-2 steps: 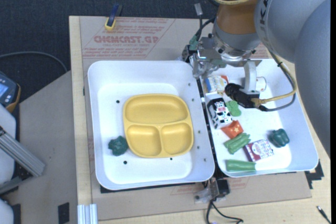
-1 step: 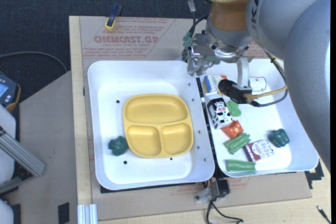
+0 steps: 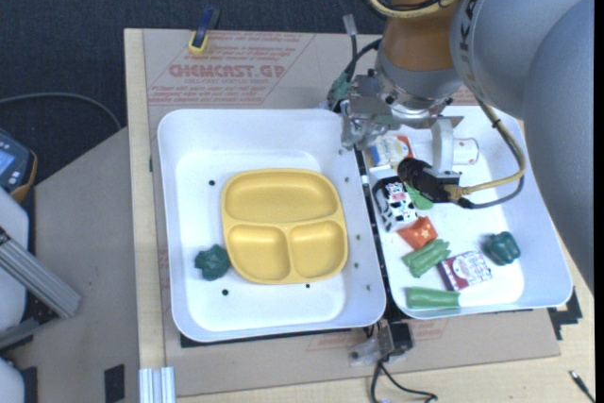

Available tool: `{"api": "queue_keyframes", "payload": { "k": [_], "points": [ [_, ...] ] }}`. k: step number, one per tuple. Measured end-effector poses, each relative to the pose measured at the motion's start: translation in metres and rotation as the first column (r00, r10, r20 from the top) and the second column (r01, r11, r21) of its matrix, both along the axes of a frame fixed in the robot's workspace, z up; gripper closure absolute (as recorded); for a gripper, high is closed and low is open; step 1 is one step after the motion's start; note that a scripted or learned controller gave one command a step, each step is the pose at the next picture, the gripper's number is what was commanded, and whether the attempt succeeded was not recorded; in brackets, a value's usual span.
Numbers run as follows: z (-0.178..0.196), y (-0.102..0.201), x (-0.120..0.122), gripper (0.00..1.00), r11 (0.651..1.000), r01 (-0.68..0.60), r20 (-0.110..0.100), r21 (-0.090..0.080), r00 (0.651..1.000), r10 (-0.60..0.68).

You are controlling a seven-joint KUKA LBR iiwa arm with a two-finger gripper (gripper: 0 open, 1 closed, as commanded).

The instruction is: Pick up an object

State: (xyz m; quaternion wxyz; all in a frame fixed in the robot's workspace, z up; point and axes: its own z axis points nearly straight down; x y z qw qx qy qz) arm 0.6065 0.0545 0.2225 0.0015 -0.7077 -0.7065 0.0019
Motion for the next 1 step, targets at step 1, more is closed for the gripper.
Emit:
{"api": "queue_keyframes", "payload": {
  "k": [1],
  "points": [
    [0.0115, -0.0078, 0.0102, 1.0, 1.0, -0.001, 0.009, 0.0, 1.0, 0.001]
  ]
}}
